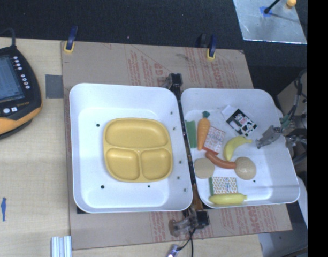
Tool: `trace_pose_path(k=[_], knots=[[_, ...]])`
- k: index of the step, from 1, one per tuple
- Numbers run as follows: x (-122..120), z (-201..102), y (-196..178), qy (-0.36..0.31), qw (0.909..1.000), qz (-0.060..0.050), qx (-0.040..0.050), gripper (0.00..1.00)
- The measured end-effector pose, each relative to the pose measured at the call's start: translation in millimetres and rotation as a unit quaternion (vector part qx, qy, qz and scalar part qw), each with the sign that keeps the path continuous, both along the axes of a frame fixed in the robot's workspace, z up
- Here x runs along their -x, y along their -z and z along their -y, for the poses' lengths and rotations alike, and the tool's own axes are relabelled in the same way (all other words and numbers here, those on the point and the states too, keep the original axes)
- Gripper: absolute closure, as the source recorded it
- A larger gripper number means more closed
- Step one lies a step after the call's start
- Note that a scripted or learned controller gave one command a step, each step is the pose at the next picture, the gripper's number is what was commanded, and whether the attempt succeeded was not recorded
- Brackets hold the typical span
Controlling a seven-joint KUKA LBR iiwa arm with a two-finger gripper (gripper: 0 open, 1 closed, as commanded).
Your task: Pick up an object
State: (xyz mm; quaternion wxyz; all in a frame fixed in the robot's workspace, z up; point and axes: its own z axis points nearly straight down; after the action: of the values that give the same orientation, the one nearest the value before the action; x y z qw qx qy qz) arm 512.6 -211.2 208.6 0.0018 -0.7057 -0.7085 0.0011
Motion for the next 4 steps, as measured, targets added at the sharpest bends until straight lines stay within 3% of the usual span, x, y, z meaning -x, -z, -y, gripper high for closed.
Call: trace_pose_path(k=[1,2,3,4], knots=[[-63,-30,118,-0.001,1.0000,-0.001,0.0003,0.00],[-119,-56,116,0.000,1.0000,0.001,0.0002,0.00],[-140,-7,116,-0.002,0.9999,-0.014,-0.0060,0.00],[-140,-2,117,-0.003,0.9999,-0.013,-0.0066,0.00]])
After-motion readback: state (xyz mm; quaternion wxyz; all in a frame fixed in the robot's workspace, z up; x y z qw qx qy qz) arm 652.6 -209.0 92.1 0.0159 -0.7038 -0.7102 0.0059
